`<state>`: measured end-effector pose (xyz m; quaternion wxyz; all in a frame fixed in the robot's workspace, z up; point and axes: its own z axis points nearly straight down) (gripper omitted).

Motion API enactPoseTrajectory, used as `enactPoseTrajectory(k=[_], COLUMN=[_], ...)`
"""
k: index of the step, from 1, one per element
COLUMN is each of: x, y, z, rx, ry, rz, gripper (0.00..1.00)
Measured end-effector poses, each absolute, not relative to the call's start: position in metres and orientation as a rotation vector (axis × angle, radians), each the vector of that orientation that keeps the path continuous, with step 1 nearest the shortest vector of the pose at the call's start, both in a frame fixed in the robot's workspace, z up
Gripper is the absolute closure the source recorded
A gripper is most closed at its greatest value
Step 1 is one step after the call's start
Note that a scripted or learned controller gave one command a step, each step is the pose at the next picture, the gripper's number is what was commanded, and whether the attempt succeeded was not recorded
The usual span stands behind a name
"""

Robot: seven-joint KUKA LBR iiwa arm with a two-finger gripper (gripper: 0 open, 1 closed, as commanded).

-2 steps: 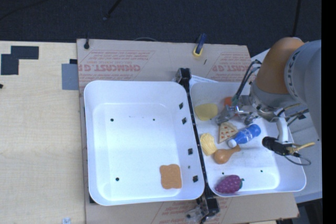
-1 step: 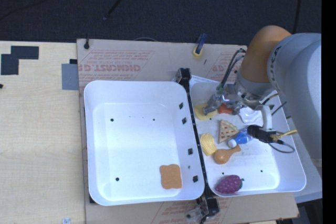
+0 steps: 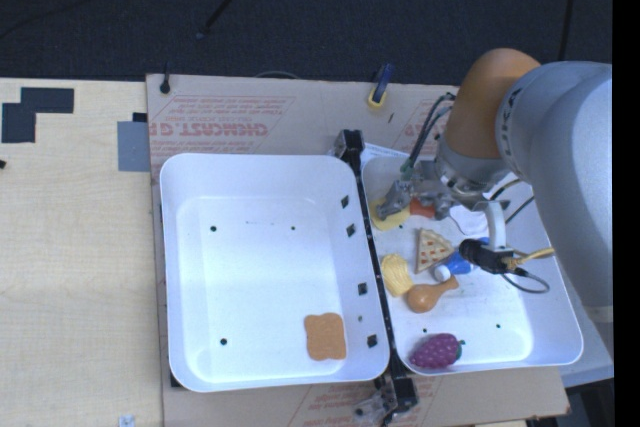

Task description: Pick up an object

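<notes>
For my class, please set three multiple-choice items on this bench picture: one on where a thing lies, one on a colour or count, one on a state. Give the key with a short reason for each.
1. Where does the toast slice lie?
A. In the left bin, near its front right corner
B. In the right bin, beside the grapes
C. On the bare bench

2. What colour is the bunch of grapes in the right bin?
A. Green
B. Purple
C. White

3. How does the chicken drumstick stand in relation to the gripper?
A. Raised between the fingers
B. Hanging over the left bin
C. Lying on the bin floor, apart from the gripper

Key: 1 A, the slice rests on the floor of the left bin by the divider. 2 B, the cluster is plainly purple. 3 C, it lies flat well below the gripper, which is over the yellow item at the bin's back.
</notes>
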<state>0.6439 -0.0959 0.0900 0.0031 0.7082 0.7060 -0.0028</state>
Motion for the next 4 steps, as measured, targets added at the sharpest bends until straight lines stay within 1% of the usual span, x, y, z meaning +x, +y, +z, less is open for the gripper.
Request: enactPoseTrajectory(k=[1,2,3,4], x=[0.598,0.549,0.55,0.59], y=[-0.089,-0.105,-0.105,-0.169], z=[0.087,0.087,0.097,0.133], rx=[2.23,2.228,2.234,2.22], ry=[2.22,2.222,2.215,2.214], rz=[-0.006,-0.007,-0.002,0.0], gripper=[0.0,0.0,1.0,1.0])
